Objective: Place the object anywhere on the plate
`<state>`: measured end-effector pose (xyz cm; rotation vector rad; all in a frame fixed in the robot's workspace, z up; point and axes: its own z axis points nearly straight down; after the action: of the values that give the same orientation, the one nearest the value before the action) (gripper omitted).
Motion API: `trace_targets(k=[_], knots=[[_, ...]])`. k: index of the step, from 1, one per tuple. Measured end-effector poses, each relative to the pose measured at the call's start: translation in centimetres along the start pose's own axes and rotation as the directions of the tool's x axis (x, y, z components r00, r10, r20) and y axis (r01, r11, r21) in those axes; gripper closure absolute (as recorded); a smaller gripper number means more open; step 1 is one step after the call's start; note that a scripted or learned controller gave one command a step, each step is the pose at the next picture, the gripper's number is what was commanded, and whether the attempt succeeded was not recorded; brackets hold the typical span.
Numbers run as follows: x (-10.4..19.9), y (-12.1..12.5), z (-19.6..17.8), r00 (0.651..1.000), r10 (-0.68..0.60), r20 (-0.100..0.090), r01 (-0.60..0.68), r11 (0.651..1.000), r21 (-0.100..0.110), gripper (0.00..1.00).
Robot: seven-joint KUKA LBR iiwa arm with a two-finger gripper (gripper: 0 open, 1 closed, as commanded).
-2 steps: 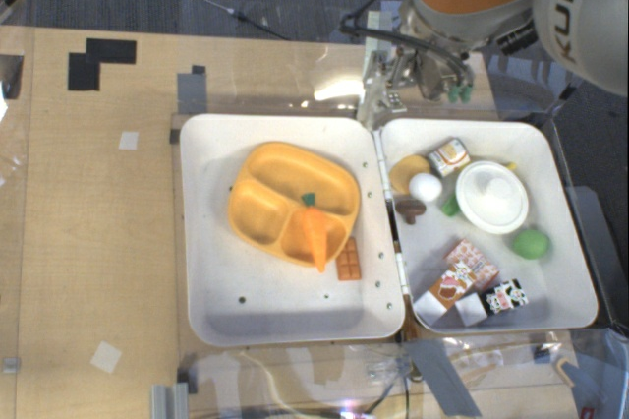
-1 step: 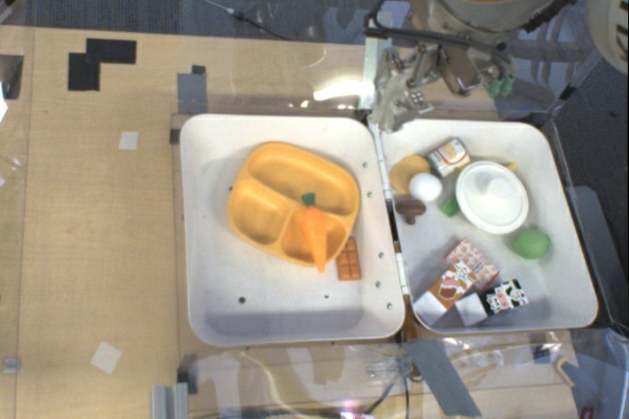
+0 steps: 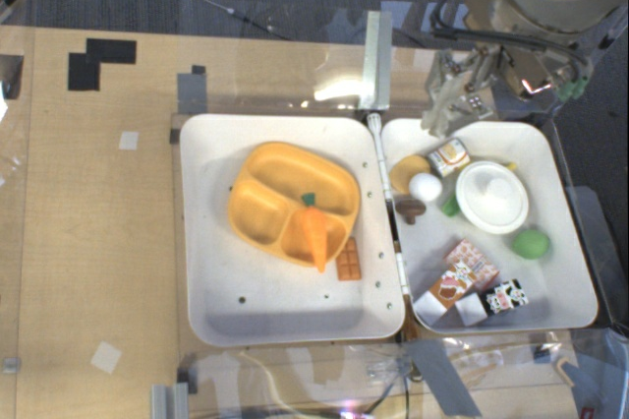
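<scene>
A yellow divided plate [image 3: 260, 203] lies in the left bin [image 3: 218, 294]. An orange toy carrot [image 3: 314, 236] with a green top rests in the plate's lower right compartment, its tip reaching over the rim. My gripper [image 3: 454, 108] hangs above the back edge of the right bin [image 3: 562, 301], well to the right of the plate. It is open, and nothing sits between its fingers.
A small brown waffle piece [image 3: 348, 260] lies against the plate's lower right rim. The right bin holds a white bowl [image 3: 493, 196], a green ball [image 3: 532, 244], a white egg [image 3: 426, 186], a small cup [image 3: 450, 155], a pink carton [image 3: 460, 274] and a cow-patterned box [image 3: 503, 297].
</scene>
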<state>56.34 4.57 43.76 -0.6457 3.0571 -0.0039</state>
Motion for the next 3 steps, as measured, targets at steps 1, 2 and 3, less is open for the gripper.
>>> trace_targets(k=[1,2,3], knots=[[0.9,-5.0,0.0,0.985,-0.171,-0.003,0.171,0.985,-0.001,1.00],[4.1,-9.2,-2.6,0.924,-0.381,-0.003,0.381,0.924,-0.002,1.00],[3.8,-9.1,-3.9,0.924,-0.382,0.006,0.382,0.924,0.006,1.00]])
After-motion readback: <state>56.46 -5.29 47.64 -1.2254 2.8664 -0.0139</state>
